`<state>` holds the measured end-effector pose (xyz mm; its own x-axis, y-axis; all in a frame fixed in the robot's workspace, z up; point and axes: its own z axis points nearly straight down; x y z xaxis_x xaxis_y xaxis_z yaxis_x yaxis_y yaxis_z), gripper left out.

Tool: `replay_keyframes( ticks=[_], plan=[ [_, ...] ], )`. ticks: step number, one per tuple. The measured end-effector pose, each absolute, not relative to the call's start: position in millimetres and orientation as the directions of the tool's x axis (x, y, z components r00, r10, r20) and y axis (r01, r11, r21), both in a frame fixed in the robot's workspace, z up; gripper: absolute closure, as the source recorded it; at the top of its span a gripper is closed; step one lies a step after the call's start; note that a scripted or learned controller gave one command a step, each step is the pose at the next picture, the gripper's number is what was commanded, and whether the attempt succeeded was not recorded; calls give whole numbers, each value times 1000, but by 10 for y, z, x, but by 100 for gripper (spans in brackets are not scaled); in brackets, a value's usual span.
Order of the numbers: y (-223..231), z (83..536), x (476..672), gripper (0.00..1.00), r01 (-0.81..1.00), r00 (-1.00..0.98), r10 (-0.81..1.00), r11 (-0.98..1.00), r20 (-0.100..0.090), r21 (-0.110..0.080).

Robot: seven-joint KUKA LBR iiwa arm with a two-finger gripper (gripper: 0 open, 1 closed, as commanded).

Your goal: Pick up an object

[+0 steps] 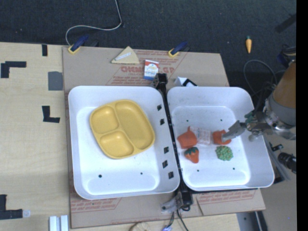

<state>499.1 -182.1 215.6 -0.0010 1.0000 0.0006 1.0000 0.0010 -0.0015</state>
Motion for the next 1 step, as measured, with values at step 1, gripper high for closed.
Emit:
replay_keyframes(
  ticks=[1],
  plan=[
    [-2041, 869, 5291, 0, 1000, -1, 1000, 1, -3, 5]
  ],
)
